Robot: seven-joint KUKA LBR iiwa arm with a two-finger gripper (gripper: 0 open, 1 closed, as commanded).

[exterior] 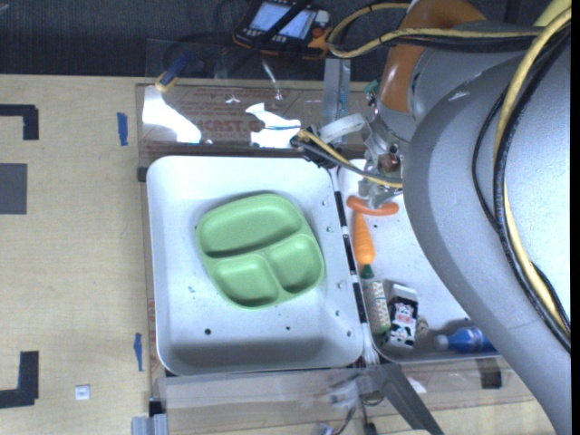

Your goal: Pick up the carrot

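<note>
My arm enters from the right and covers most of the right bin. My pincer hangs over the far left part of that bin, just right of the wall between the two bins. Whether it is wide or narrow I cannot tell; cables and wrist hardware hide its tips.

The carrot lies in the right bin, close along the dividing wall, long axis running far to near. It sits directly on the near side of my pincer. A second orange piece lies crosswise at the carrot's far end, right under the pincer; I cannot tell whether it touches either.

Surrounding items in the right bin:
- A narrow green-patterned item lies just near of the carrot, in line with it.
- A small printed packet lies right of that item.
- A blue object lies further right, at the edge of my arm.

The left bin holds a green divided plate, well apart from the carrot. A yellow-and-black cable bundle crosses the far end of the dividing wall toward my wrist.
</note>
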